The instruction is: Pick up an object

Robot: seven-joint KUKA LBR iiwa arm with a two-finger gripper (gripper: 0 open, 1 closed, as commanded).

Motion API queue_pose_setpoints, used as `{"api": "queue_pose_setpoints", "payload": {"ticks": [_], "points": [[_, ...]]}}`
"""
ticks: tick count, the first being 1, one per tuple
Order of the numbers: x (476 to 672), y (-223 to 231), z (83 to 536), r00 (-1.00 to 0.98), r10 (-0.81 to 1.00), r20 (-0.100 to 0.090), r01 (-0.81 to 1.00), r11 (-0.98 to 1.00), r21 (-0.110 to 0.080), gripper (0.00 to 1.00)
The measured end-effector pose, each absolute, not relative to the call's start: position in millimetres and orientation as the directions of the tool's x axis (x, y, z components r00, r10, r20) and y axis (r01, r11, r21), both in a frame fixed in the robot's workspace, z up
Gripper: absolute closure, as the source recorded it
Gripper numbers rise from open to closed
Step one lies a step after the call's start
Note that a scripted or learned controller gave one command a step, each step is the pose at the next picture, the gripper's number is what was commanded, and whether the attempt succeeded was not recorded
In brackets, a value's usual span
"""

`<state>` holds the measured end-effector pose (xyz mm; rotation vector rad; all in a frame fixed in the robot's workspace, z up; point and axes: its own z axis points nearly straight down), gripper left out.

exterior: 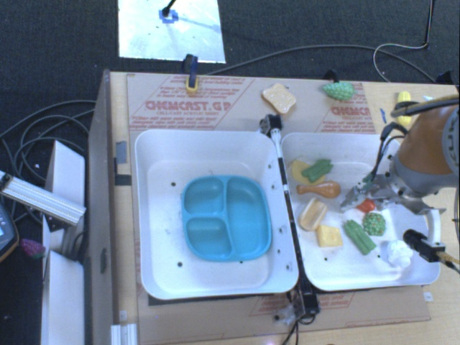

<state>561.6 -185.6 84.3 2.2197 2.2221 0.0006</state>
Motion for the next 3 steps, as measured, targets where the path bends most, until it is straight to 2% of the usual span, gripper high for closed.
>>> {"api": "queue_pose_setpoints", "payload": {"ticks": [1, 2, 3], "points": [[562.5, -186, 95, -0.002, 1.000, -0.001, 1.000, 0.002, 0.004, 1.00], [544.9, -156, 127, -0.003, 1.000, 0.001, 1.000, 0.003, 0.001, 1.00], [544.8, -156, 127, -0.003, 1.000, 0.000, 1.000, 0.003, 0.001, 0.00]]}}
